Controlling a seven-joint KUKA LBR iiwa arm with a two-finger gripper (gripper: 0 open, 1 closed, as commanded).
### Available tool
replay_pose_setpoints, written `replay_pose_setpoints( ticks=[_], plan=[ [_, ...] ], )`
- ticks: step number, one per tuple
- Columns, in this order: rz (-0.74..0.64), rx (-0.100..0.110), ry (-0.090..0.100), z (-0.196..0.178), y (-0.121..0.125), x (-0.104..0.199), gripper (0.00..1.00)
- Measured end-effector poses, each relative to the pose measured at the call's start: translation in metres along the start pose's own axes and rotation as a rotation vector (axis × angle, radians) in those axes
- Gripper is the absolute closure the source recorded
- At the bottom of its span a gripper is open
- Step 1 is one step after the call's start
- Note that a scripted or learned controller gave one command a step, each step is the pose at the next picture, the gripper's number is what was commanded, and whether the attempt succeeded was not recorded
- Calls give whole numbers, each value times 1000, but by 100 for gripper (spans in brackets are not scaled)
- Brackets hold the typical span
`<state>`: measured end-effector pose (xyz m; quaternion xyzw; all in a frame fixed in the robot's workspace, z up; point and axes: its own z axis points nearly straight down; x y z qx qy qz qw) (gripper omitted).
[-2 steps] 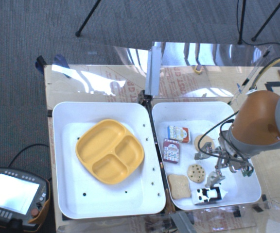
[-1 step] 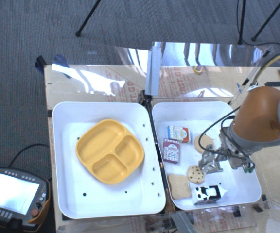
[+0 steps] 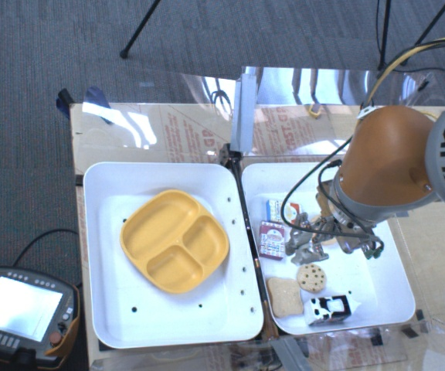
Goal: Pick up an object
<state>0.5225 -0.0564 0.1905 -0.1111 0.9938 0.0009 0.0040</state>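
Over right bin [image 3: 396,284], gripper [image 3: 309,246] low beside small packet [image 3: 272,239], above cookie [image 3: 311,277]; placed for a pick; grip state impossible to tell.

You see the hand [image 3: 309,247] low in the right bin [image 3: 402,284], just above a chocolate-chip cookie [image 3: 311,277], with a small red box [image 3: 272,239] beside it. A yellow divided plate [image 3: 175,240] lies in the left bin [image 3: 103,284].
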Motion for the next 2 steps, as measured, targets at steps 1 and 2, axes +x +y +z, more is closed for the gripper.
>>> replay_pose_setpoints(
  ticks=[1, 2],
  plan=[
    [-264, -3, 9, 4, 70, 18, 100],
    [-438, -3, 9, 4, 148, -1, 100]
  ],
)
